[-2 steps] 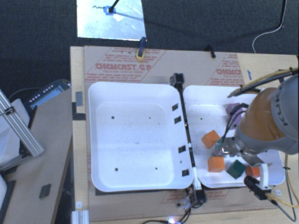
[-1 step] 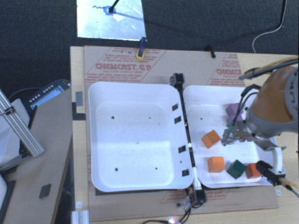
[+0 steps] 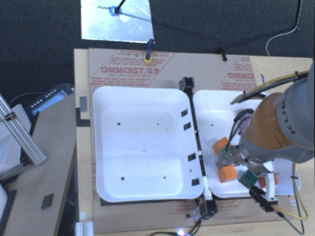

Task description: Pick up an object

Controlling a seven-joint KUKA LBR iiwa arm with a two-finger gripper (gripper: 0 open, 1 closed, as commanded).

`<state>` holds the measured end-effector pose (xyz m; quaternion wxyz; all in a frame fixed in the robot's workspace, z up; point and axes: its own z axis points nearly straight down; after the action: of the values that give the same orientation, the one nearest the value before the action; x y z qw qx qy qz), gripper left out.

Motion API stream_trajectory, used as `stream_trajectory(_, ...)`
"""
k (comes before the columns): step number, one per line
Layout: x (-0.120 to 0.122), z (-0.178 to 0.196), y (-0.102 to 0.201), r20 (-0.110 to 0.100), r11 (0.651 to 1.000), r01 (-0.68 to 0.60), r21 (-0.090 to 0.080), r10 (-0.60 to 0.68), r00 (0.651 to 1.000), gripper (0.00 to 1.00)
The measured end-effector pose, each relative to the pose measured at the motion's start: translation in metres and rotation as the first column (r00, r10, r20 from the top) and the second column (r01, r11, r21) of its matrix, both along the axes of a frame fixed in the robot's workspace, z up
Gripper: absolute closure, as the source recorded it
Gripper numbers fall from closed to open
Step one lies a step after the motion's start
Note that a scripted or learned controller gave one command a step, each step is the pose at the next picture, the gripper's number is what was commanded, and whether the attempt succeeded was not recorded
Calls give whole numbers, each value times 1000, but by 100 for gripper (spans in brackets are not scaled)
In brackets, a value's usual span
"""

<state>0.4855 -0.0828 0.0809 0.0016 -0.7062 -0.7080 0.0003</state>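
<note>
In the right bin (image 3: 211, 113) lie an orange block (image 3: 219, 145), a second orange cube (image 3: 227, 173), a dark green block (image 3: 247, 178) and a small orange-red piece (image 3: 268, 182), all near the bin's front. The arm reaches in from the right, its orange-banded wrist covering the bin's right half. My gripper (image 3: 229, 157) points down into the bin, right between the two orange blocks and close to both. The wrist hides the bin floor behind it.
The left bin (image 3: 142, 144) lies beside the right one, with a black divider and clips (image 3: 193, 136) between them. Cables run off the wrist at the lower right. A yellow clip (image 3: 147, 58) sits on the board behind the bins.
</note>
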Motion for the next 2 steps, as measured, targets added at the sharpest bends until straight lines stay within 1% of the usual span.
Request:
stream_trajectory(1, 52, 32, -13, 9, 1000, -2, -4, 2, 1000, 100)
stream_trajectory(2, -1, 2, -2, 0, 1000, 3, 0, -3, 1000, 100)
